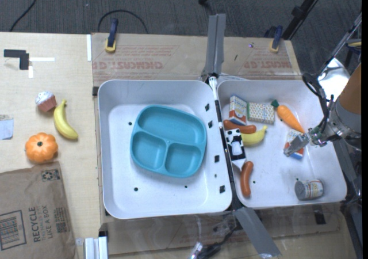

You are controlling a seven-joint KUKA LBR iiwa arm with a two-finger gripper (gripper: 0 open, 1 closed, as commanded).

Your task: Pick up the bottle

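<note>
The bottle (294,148) is a small object with red and blue on it, lying tilted in the right bin (328,168) towards its right side. My gripper (303,142) comes in from the right and sits right at the bottle's upper right end, low over the bin floor. It touches or partly covers the bottle. The wrist (330,131) and grey arm hide the bin's right wall behind it.
The right bin also holds a carrot (287,117) just above the bottle, a can (309,189) below it, two small boxes (250,110), a banana (256,135) and sausages (246,178). The left bin holds a blue divided plate (168,141). Toy foods lie on the bench at left.
</note>
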